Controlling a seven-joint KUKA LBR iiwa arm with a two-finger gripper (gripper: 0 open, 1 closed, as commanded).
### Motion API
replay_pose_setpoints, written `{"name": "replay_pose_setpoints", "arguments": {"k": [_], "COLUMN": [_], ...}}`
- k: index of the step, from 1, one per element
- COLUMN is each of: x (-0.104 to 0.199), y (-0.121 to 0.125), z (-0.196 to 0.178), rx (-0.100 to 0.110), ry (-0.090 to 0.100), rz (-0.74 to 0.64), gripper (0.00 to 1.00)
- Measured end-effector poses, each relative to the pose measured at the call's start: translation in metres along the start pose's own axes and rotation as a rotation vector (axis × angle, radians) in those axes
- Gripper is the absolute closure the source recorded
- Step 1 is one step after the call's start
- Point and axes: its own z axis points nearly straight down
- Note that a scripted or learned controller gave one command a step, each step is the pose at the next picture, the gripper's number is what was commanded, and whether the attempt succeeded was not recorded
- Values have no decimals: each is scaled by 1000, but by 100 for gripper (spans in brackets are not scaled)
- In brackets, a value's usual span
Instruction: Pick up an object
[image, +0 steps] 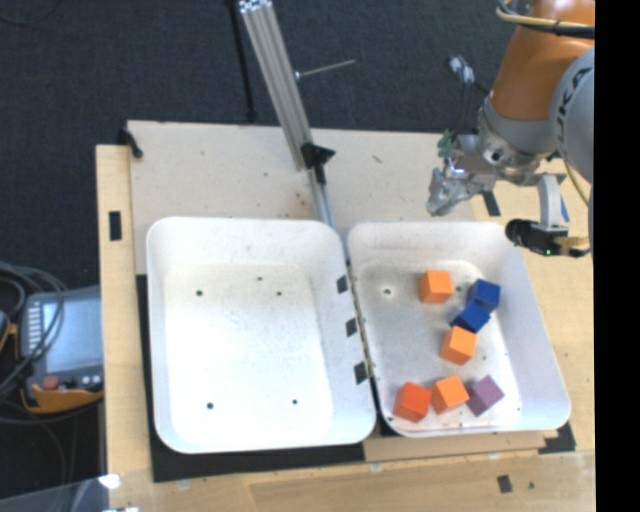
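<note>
The right bin (530, 330) holds several small blocks. An orange cube (435, 286) lies near its back, with two blue cubes (484, 294) (471, 317) to its right. Another orange cube (459, 345) sits mid-bin. Along the front wall lie a red-orange block (412, 401), an orange cube (450, 392) and a purple cube (485, 394). My gripper (445, 196) hangs above the back rim of the right bin, well above the blocks, with nothing seen between its fingers.
The left bin (250, 335) stands beside the right one, split by a shared rim. A slanted aluminium post (285, 90) rises behind the bins. A grey box with cables (55, 345) sits off the bench at the left.
</note>
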Motion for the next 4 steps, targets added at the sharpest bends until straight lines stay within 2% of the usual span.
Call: {"name": "replay_pose_setpoints", "arguments": {"k": [1, 2, 3, 4], "x": [47, 100, 160, 216], "y": [-10, -24, -31, -51], "z": [13, 6, 17, 19], "rx": [8, 6, 8, 8], "ry": [1, 2, 2, 2], "rz": [-1, -3, -4, -4], "gripper": [100, 100, 100, 100]}}
